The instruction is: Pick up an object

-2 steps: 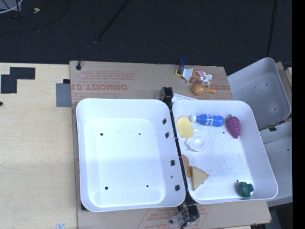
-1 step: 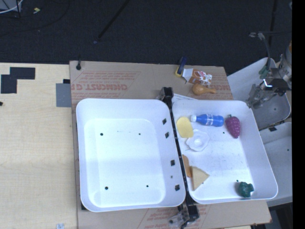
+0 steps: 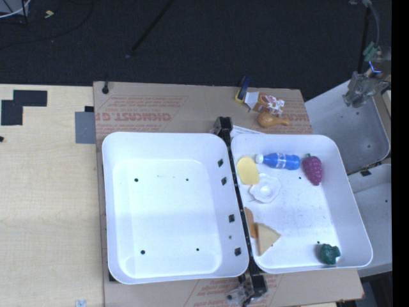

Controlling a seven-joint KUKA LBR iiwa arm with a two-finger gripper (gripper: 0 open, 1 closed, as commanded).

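Red lettering is printed on the brown cardboard sheet [image 3: 166,107] beneath the 2 white bins; it appears upside down and mirrored, too faint to read with confidence. No other text is legible.

Up at the right edge there's the arm [image 3: 365,87], a pale grey metallic piece, a thin dark cable [image 3: 374,19] looping above it, a small green spot, finer details too small to read.

The gripper [image 3: 362,92] hangs well beyond the far right corner of the right bin [image 3: 289,136], outside its rim, pointing downward, with a thin cable rising above it.
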